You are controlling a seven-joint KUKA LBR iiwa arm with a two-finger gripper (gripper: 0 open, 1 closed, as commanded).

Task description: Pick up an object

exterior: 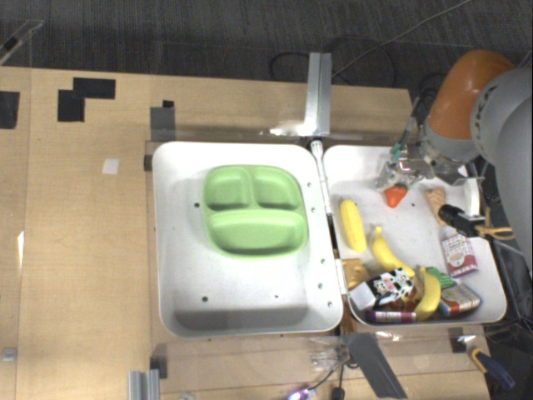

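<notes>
Heaped at the near edge of the right bin (493,305): a cow-patterned toy (391,286), bananas (385,252) and small packets. Nothing lifted yet; the pick all left to do. Farther back, gripper (403,167) low over the far end, just beside a small red carrot-like toy (396,195), seemingly not touching. Green divided plate (253,209) alone in the left bin (179,248).

Arm (500,98) enters from the right edge, grey casing with the orange band uppermost, wrist angled down and leftward. Gripper (400,169) sits low at the wrist's left end, pointing downward.
</notes>
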